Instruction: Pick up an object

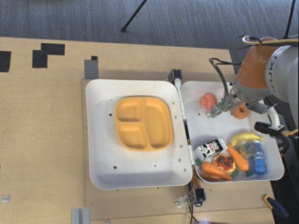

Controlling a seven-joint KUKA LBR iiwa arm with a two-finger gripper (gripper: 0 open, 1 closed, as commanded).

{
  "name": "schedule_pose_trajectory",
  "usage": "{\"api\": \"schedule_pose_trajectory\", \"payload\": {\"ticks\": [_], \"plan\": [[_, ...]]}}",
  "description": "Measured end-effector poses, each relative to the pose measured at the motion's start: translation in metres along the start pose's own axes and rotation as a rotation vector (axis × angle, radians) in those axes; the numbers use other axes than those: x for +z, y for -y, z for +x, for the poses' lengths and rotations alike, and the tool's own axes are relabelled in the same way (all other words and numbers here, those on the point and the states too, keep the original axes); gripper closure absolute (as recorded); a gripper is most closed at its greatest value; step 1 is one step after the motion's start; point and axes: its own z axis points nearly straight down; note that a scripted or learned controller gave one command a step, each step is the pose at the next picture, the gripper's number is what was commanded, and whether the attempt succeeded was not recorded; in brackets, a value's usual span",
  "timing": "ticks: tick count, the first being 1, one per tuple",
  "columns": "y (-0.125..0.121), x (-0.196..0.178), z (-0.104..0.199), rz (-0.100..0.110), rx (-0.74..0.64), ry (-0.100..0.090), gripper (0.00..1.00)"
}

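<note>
My gripper (217, 109) hangs low over the back half of the right bin (196, 90). It is just right of and below a pink-red rounded toy (208, 100), close to it but apart. An orange ring (241, 111) lies just right of the gripper, partly under the wrist. At the bin's front lie a banana (246, 137), a small black-and-white carton (210, 148), two carrots (216, 170), a pizza-like toy (224, 162) and a blue bottle (257, 161).
The left bin (100, 171) holds a yellow divided plate (142, 122) in its middle. A black divider bar (182, 111) runs between the bins. The grey arm with its orange band (254, 71) covers the right bin's back right corner.
</note>
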Motion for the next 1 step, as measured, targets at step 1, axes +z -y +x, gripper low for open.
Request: {"api": "schedule_pose_trajectory", "payload": {"ticks": [1], "plan": [[0.0775,-0.0452,-0.044,0.004,0.071,0.002,0.0]]}}
